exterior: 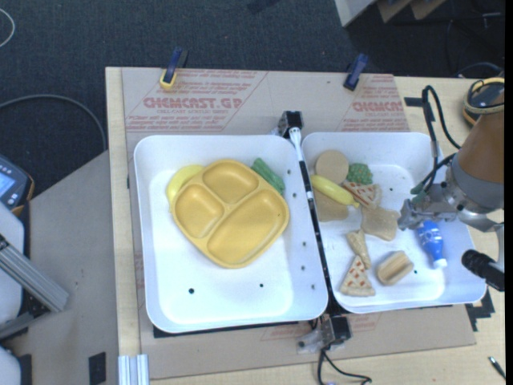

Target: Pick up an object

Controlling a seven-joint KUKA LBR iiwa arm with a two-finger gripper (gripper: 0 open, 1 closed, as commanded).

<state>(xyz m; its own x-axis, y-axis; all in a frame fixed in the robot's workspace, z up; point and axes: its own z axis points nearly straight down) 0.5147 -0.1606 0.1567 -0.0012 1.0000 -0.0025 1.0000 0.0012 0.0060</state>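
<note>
The right bin (401,299) holds several toy foods. Among them are a yellow banana (333,189), a green broccoli piece (359,172), a round tan disc (331,165), pizza slices (357,277), a tan bread piece (380,224), a brown bun (393,267) and a blue bottle (432,244). My gripper (415,212) hangs low over the right side of this bin. It is just right of the bread piece and above the blue bottle. The arm's orange band (486,155) rises behind it.
The left bin (160,279) carries a yellow divided plate (232,212), with a yellow item (181,180) and a green piece (268,175) tucked at its far edge. A black divider with clips (308,215) separates the bins. Cables run by the bench's right edge.
</note>
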